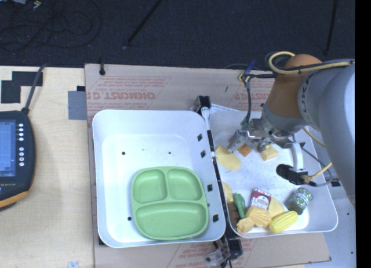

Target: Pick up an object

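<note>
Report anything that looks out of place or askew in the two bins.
Nothing stands out. The green divided plate lies flat in the left bin; toy foods sit loose in the right bin beneath the gripper.

toys crowd right bin's near end

A green three-compartment plate lies toward five o'clock in the left white bin. At nine o'clock from it, a control pendant rests on the pale bench. Brown cardboard shows beyond the bins at twelve o'clock.
</note>
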`<state>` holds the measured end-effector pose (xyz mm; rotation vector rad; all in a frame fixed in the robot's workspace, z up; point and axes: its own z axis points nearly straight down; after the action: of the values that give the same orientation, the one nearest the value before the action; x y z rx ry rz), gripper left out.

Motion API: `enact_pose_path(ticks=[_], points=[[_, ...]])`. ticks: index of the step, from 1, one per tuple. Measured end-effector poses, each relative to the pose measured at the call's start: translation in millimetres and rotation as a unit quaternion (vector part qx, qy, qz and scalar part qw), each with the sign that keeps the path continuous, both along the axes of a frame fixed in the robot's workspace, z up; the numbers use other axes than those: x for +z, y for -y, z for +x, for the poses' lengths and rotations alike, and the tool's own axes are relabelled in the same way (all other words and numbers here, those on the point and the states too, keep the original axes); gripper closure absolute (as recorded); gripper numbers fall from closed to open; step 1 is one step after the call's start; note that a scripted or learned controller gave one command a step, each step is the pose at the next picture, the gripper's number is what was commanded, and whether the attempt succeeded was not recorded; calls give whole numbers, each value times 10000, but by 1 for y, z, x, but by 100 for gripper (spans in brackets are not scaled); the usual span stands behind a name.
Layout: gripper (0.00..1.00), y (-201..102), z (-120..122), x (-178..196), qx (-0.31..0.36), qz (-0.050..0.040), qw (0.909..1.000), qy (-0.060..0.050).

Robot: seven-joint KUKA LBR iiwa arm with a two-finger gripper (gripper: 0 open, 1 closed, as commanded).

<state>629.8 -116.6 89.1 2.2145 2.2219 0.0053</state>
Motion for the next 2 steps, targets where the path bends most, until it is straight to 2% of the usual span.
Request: enact_pose_path(ticks=[1,2], points=[[100,1,-3,9,-12,11,10000,-30],[100,-76,-61,118,19,25,10000,-17]])
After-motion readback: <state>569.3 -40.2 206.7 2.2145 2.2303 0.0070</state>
